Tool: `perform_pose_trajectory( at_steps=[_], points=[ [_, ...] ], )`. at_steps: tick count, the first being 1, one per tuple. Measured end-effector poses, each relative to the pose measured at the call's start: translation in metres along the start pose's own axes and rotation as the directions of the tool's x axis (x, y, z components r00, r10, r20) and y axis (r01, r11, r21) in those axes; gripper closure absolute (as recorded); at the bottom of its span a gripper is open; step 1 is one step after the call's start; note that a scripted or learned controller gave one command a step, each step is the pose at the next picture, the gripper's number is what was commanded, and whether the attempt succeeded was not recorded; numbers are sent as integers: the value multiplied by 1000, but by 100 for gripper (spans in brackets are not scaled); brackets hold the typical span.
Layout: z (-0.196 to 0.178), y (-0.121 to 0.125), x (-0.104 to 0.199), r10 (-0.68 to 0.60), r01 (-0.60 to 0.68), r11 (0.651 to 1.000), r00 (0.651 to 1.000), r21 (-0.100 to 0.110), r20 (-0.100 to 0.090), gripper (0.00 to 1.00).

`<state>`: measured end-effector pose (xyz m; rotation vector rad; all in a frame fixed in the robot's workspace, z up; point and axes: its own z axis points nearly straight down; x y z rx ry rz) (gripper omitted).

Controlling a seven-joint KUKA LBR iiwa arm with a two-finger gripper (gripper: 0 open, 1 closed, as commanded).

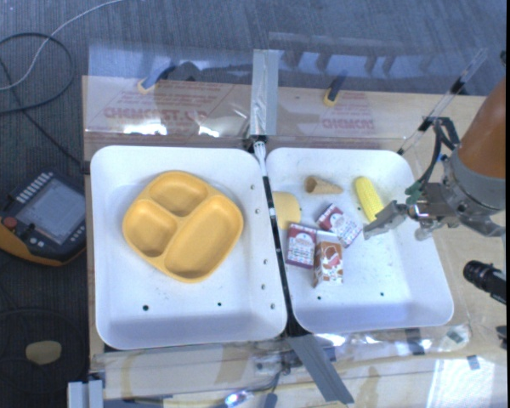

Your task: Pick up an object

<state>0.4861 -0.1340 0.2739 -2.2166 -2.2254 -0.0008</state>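
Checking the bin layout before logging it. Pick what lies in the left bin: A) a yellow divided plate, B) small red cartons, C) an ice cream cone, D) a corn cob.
A: the yellow divided plate sits alone in the left bin.

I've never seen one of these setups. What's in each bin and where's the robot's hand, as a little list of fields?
left bin: yellow divided plate
right bin: corn cob, small cone, yellow wedge, three small cartons
gripper: over the right bin's right side, beside the corn cob
holding anything: nothing seen between its fingers
arm: enters from the right
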Motion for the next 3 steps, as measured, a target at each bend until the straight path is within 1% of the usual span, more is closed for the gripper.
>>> perform_pose_trajectory(
  at_steps=[1,2,3],
  points=[
    [155,13,33,32,-32,999,999,4,-1,0],
    [147,13,34,32,-32,999,999,6,-3,100],
    [37,14,100,88,-88,996,996,2,2,100]
  ],
)
